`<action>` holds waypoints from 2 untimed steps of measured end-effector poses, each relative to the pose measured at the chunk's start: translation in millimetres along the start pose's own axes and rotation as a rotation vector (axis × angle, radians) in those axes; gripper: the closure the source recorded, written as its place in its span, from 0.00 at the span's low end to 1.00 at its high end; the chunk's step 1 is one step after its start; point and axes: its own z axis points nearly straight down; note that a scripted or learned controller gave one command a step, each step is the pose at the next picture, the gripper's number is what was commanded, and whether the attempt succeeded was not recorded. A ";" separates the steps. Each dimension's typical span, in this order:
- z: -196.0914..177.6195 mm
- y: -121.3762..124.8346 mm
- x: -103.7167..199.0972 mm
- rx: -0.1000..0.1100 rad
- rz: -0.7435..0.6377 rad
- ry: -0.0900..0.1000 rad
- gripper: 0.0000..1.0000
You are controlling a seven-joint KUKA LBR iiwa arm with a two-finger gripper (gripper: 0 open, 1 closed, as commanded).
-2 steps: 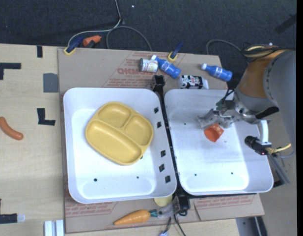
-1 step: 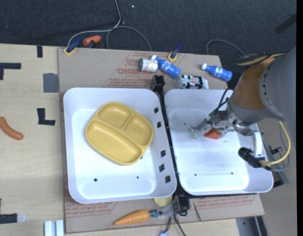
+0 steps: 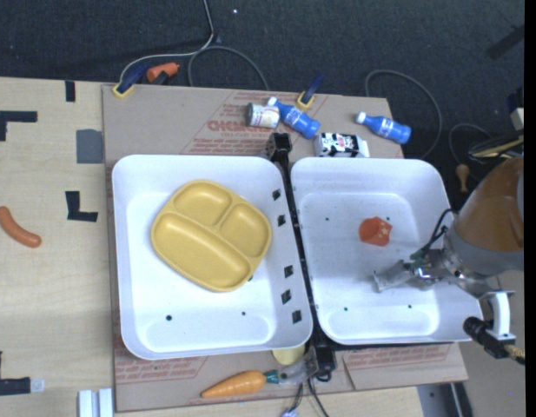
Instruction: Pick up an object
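**Mia:** What is in the right bin [image 3: 424,181]?

**Sam:** A small red-orange thing [image 3: 375,231]. It lies on the white floor of the bin, near the middle, a bit toward the far side. It sits alone.

**Mia:** Where is the end effector [image 3: 387,278]?

**Sam:** It is low in the same bin, near the red-orange thing but on the close side of it. They are apart, not touching. The arm [image 3: 493,224] comes in from the right.

**Mia:** Is it open or closed?

**Sam:** I cannot tell. It looks too small and grey. Nothing shows in its grip.

**Mia:** And the left bin [image 3: 129,233]?

**Sam:** A yellow plate [image 3: 212,233] with three parts lies in it, turned a bit.

**Mia:** What is on the bench [image 3: 42,302]?

**Sam:** Two blue and white bottles [image 3: 385,128] lie behind the bins. A toy carrot [image 3: 234,385] lies in front of them. A toy sausage [image 3: 18,227] lies far off to the left.
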 end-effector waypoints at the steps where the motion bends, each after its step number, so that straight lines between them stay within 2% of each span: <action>1: 0.9 71.2 43.2 0.000 -0.011 -0.001 0.00; 2: 2.0 155.0 63.2 -0.002 -0.011 0.001 0.00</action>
